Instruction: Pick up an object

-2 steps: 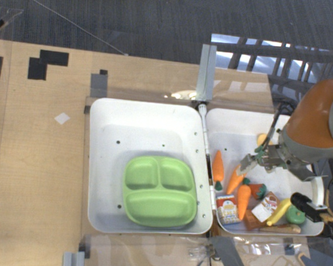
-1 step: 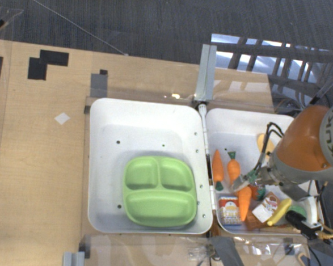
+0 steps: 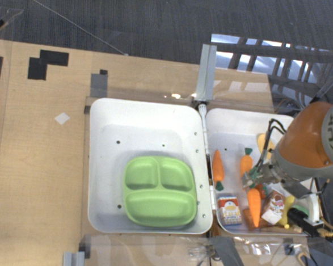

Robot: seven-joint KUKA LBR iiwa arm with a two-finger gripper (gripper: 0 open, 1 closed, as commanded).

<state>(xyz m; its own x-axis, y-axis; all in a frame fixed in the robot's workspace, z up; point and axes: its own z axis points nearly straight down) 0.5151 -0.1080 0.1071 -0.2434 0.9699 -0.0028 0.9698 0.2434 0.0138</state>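
The right bin point(image 3: 235, 124) holds several toy foods: an orange carrot point(image 3: 217, 167) by its left wall, a second carrot point(image 3: 246, 162) near the middle, a longer carrot point(image 3: 253, 207) toward the front, a small printed box point(image 3: 229, 211), a white and red carton point(image 3: 274, 207) and a yellow piece point(image 3: 262, 142). My gripper point(image 3: 254, 178) hangs low over the bin's middle, just above the longer carrot's top end and beside the middle carrot. The wrist hides its fingers.
The left bin point(image 3: 107, 120) holds a green divided plate point(image 3: 160, 190) in its front half. A metal post point(image 3: 207, 73) stands at the back between the bins. The arm's orange band point(image 3: 305, 142) covers the right bin's far right. Cables and black parts lie at the right edge.
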